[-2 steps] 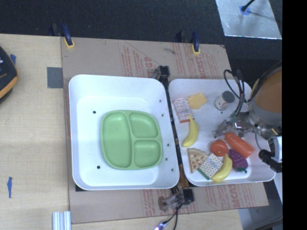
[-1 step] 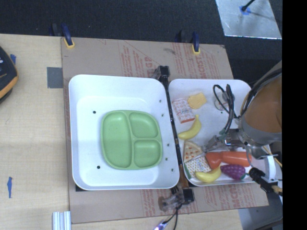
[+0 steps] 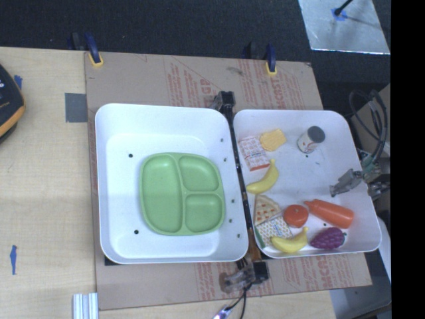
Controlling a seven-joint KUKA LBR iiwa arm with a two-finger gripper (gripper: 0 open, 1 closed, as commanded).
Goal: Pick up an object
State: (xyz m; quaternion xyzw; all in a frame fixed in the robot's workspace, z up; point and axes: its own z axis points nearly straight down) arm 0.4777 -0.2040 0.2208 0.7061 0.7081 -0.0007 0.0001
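Note:
The right bin holds several toy foods. Among them are a red-and-white packet, a yellow cracker, a small can and a banana. Nearer the front lie a pizza slice, a tomato, an orange carrot, purple grapes and a second banana. My gripper reaches in at the bin's right rim, just above and to the right of the carrot, with nothing seen held in it.
The left bin bears a green divided plate. Both bins rest on a cardboard sheet clamped at its back edge. A yellow-and-black device lies at the far left of the bench.

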